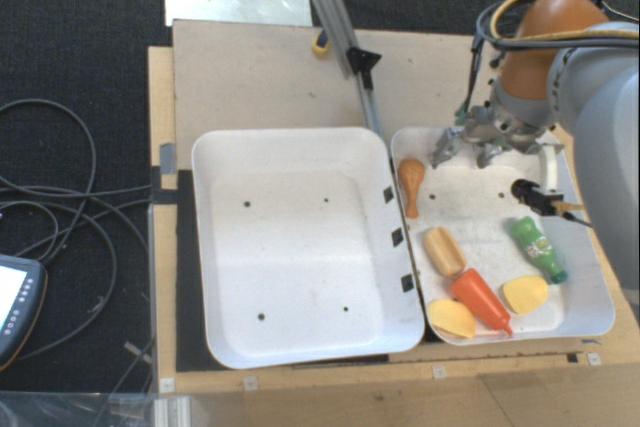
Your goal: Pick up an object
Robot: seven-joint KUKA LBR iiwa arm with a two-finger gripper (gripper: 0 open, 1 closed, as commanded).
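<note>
**Arm hovering over right bin, nothing gripped**

Gripper (468,147) is hanging at the right bin's (590,315) far end, fingers spread wide, holding nothing. Candidates are lying apart along the near half: drumstick (410,183), bread roll (444,250), carrot (481,299), green bottle (537,249). Left bin (215,245) is serving as drop side.

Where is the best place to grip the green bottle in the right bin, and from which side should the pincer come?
Grip the green bottle across its middle, coming straight down from above. It lies flat and slanted, its long sides free, so the fingers should probably close across its narrow width.
</note>
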